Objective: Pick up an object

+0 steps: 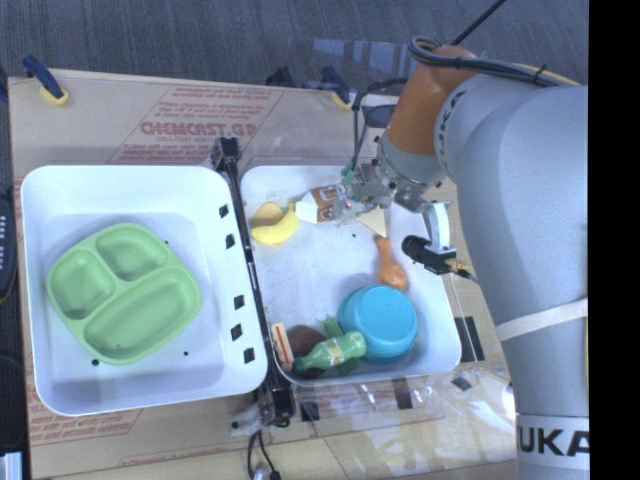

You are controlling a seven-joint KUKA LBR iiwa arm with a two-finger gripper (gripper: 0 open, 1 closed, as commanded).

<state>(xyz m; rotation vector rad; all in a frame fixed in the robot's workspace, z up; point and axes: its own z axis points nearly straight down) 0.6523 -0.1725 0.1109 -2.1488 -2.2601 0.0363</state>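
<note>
My gripper (352, 194) hangs low over the far part of the right bin (300, 268), below the orange wrist band. A small white bottle with a brown label (320, 206) lies right at its tip, on its left side; whether they touch is unclear. A yellow banana-like piece (272, 224) lies just left of that bottle. An orange carrot-shaped piece (389, 262) rests to the gripper's lower right. A blue bowl (380, 322), a green bottle (332, 352) and a brown item (283, 342) sit along the near wall.
The left bin (40, 208) holds a green divided plate (122, 290). A black divider with clips (243, 268) runs between the bins. The grey arm (510, 188) covers the right bin's far right corner and the bench beyond it.
</note>
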